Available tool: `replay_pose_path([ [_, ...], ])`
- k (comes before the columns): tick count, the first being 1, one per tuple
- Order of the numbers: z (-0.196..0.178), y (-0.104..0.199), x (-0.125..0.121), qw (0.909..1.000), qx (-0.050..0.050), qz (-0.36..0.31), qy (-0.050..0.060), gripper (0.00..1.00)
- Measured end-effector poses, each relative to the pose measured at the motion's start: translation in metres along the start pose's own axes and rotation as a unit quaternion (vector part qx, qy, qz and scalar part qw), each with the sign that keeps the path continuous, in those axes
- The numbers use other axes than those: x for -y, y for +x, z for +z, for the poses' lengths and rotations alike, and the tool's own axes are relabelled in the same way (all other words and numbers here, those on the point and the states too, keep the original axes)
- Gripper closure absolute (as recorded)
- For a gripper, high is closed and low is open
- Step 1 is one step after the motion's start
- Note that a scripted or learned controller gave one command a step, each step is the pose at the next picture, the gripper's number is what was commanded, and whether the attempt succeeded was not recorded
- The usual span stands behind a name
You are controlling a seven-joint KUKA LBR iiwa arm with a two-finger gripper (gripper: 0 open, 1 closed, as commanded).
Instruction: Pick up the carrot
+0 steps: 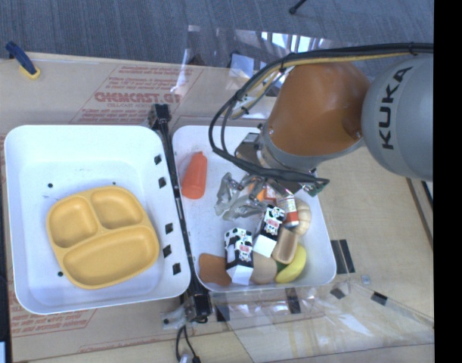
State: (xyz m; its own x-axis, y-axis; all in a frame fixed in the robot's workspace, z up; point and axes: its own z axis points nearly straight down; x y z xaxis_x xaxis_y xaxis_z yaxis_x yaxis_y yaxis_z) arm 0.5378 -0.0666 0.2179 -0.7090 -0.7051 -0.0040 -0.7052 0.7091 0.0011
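Camera view: carrot (194, 175) beside hand (238, 199).

From my station I count two white bins — the left bin (23, 203) and the right bin (196, 138) — with one yellow divided plate (102, 237) that has three compartments. I make out one orange carrot (194, 175), two cow-patterned cartons (238, 246) (273, 219), one yellow banana (294, 266) and one brown rounded piece (212, 270) — the rest of that pile is too jumbled for me to count. There is one arm (329, 112), and one blue clip (20, 59) at the bench's far left corner.
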Motion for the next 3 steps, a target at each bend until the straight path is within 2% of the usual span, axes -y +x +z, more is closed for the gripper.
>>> replay_pose_path([
  [1, 0.027, -0.026, 0.013, 0.9972, -0.001, 0.074, 0.001, 1.0],
  [2, 0.102, 0.045, 0.082, 0.9998, -0.004, 0.018, -0.001, 1.0],
  [3, 0.056, 0.024, 0.067, 0.999, 0.0, 0.044, 0.002, 1.0],
])
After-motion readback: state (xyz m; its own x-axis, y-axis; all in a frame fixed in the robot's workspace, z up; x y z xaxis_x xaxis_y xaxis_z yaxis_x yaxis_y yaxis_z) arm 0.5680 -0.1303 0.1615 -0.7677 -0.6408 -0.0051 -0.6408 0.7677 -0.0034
